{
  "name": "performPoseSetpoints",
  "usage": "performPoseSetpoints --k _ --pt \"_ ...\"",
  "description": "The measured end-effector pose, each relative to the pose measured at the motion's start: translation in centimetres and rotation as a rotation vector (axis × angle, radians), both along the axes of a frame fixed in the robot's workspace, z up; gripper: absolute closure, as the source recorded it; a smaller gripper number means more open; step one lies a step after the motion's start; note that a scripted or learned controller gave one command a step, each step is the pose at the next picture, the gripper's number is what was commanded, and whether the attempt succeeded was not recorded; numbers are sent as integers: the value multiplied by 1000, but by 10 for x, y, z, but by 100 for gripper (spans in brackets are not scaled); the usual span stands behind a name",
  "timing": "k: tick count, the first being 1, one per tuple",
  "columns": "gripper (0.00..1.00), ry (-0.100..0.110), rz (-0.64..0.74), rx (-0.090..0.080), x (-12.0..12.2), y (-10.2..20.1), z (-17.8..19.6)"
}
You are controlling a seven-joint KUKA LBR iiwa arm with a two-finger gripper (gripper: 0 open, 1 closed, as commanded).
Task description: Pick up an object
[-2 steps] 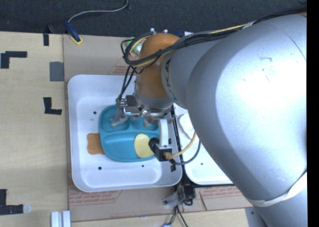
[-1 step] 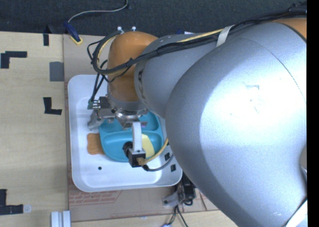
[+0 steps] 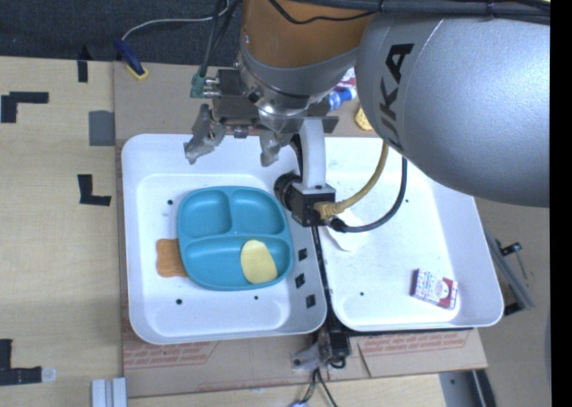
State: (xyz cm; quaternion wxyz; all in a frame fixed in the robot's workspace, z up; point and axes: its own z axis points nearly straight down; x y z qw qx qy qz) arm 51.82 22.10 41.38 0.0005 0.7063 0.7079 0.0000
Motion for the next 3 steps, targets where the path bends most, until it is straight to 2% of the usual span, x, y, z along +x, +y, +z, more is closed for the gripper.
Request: performPoseSetpoints --k 1,2,3 --pt "0 2 -2 -1 -19 -84 -54" --pt "0 3 0 -1 51 -53 -92" --pt "0 3 0 -2 105 -32 -155"
